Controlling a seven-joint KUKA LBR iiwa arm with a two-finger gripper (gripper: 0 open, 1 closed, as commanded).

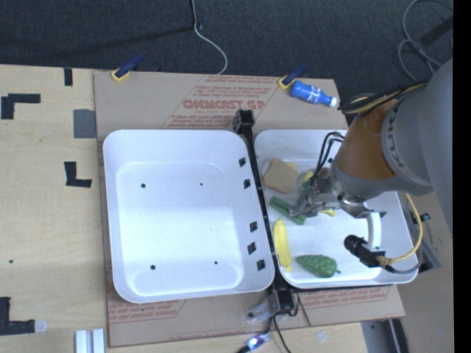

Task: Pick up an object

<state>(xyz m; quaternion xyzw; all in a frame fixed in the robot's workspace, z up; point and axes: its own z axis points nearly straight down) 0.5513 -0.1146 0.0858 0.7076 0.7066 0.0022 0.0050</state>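
Green bumpy object point(316, 265), right bin point(390, 274)

Arm enters from frame right, orange band over the right bin point(383, 278). Gripper point(307, 201) is low in that bin, mid-frame right, at a green flat piece point(283, 207); can't tell finger state. Tan block point(280, 175) sits just up-left of the gripper. Yellow banana-shaped item point(281, 245) lies along the bin's left wall, lower down. Bumpy green object point(316, 265) is beside it, near the bottom edge. Left bin point(118, 197) fills center-left. Blue and white bottle point(313, 94) lies on the cardboard above the right bin.
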